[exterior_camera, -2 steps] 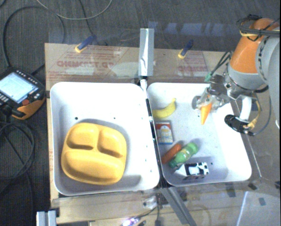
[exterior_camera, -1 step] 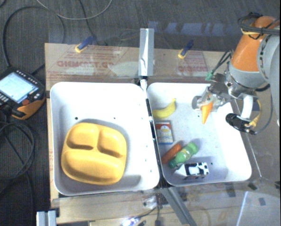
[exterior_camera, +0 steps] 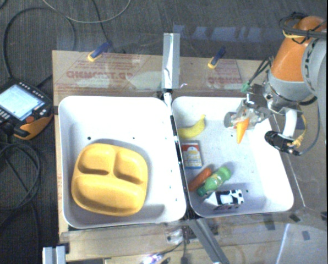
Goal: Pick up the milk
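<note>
**Arm grips carrot at far side of bin while milk carton lies at near edge**

The grey arm with its orange band reaches in from the right above the right bin, its gripper poised over the bin's upper right part. An orange carrot hangs point-down between the fingers, which are closed on its top end.

The milk, a small black-and-white cow-patterned carton, lies on its side near the bin's front wall, in the lower middle of the right bin. It sits well apart from the gripper, nearer the camera and slightly to the left of it, with bare white floor between the two.

Just beside the carton, up and to its left, a green bottle lies at a slant, touching or nearly touching a red-orange sausage-like item alongside it. Above those, a small red and blue box lies flat near the divider between the bins, and a yellow banana curves beyond it toward the back wall.

The left bin holds a large yellow moulded tray with two shallow compartments. To the left of the bench, a teach pendant with a lit screen rests on the dark floor amid black cables.
</note>
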`<action>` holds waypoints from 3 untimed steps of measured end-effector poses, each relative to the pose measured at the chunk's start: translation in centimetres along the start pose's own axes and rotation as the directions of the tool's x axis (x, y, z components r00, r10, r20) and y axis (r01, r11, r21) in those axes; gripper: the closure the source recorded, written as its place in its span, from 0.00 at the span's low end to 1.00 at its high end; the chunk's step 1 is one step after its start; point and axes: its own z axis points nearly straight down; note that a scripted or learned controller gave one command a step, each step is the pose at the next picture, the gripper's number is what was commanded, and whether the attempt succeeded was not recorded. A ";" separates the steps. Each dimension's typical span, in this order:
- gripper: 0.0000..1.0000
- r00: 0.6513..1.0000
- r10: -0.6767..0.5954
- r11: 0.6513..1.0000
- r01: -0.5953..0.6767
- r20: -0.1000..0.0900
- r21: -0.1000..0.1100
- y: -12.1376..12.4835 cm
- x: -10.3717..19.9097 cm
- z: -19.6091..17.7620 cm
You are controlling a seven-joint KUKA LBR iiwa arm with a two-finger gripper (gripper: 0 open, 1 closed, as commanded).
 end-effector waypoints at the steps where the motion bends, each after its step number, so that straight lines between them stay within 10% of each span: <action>1: 1.00 0.979 -0.202 0.979 0.202 -0.002 -0.011 1.3 4.8 0.9; 3: 1.00 0.996 -0.088 0.996 0.088 -0.007 -0.009 1.8 1.4 1.8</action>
